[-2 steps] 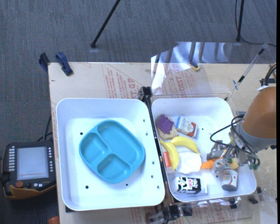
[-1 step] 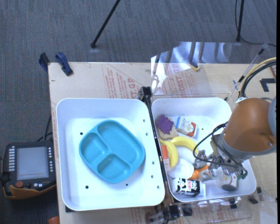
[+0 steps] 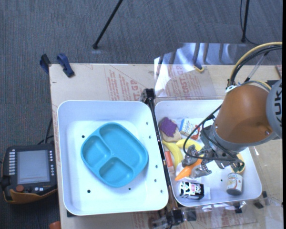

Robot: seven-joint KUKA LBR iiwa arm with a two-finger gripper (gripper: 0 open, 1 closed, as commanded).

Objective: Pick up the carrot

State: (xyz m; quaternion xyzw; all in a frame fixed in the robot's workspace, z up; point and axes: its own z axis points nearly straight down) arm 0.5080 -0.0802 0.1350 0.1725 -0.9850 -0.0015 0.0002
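The carrot (image 3: 188,169) is hemmed in: a banana (image 3: 175,150) touches it on the far side; a black-and-white carton (image 3: 191,189) lies just beside its near side; the bin wall (image 3: 163,151) runs close on its left.

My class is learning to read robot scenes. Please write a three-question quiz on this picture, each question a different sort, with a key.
1. True or false: the blue plate lies in the left bin.
2. Which bin holds the carrot? A) left B) right
3. Fill in: beside the banana and below the gripper lies an orange ____.

Key: 1 true; 2 B; 3 carrot.
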